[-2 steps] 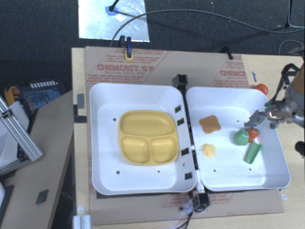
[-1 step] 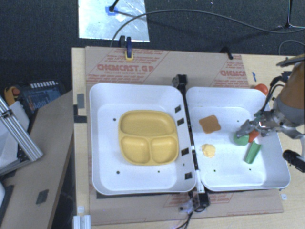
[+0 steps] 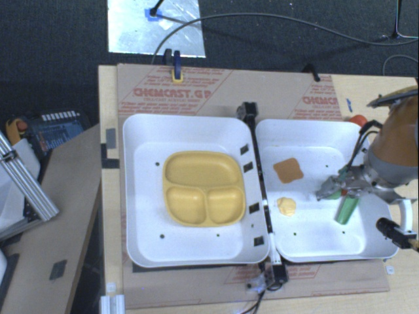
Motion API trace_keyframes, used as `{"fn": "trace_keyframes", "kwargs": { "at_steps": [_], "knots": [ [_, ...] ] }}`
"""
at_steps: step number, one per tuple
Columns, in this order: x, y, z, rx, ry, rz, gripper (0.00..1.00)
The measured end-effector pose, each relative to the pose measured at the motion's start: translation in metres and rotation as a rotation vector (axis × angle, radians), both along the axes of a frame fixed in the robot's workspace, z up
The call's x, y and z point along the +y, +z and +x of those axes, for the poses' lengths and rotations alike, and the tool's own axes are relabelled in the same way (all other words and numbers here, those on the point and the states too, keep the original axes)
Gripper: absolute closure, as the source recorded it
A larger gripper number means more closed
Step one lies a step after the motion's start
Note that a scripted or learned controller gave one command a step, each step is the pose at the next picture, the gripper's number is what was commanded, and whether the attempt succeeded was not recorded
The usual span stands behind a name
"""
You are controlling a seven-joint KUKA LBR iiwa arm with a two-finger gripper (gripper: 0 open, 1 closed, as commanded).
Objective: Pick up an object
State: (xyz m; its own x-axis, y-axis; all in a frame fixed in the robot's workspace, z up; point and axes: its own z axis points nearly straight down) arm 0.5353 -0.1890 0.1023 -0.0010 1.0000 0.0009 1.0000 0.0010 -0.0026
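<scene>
Reaching in from the right, the grey arm with its orange band lowers its gripper [image 3: 335, 190] into the right bin [image 3: 314, 248]. A green cylindrical object [image 3: 347, 209] lies tilted just beside the gripper, possibly touching it; whether the gripper has clenched on it cannot be told. A brown flat piece [image 3: 288, 170] and a small yellow lump [image 3: 287, 206] lie nearby. A yellow divided tray [image 3: 201, 187] sits in the left bin [image 3: 141, 175].

two white bins [image 3: 141, 195], a pale yellow three-compartment tray [image 3: 200, 187], a tan-brown square piece [image 3: 288, 170], a small pale yellow lump [image 3: 287, 206], a green cylinder [image 3: 346, 209], grey arm with orange band [image 3: 399, 142], beige cardboard with red lettering [image 3: 171, 91]
</scene>
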Motion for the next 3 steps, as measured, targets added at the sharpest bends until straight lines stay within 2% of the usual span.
{"fn": "trace_keyframes", "kwargs": {
  "at_steps": [1,2,3],
  "knots": [
    [0.0,-0.014,0.003,-0.011,0.001,-0.003,0.0],
    [0.0,-0.005,0.003,-0.011,0.001,-0.004,1.0],
    [0.008,0.053,0.001,-0.008,0.003,-0.003,1.0]
  ]
}}
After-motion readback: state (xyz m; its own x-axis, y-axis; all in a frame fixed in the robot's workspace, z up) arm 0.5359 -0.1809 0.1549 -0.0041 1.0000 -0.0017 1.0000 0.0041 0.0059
